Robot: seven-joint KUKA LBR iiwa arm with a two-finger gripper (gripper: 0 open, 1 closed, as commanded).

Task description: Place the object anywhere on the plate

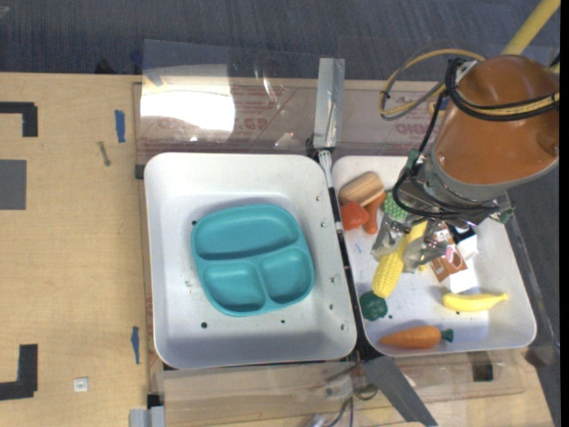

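- Plate (253,258): teal, three compartments, seated in left bin (169,238).
- Gripper (411,245) is lowered over right bin (516,318); fingers seen just beside corn cob (388,269), their state can't be told.
- Banana (476,302), carrot (411,337), bread roll (361,188) are spread around it.

Robotics lab bench: plywood top (62,265) at frame left with black tape markers (25,118), two white bins (169,327), grey carpet (222,7) above.

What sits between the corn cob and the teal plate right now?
In the camera view, the stretch from the corn cob to the teal plate holds no toys: bare right bin floor, the two bins' adjoining rims, then bare left bin floor.
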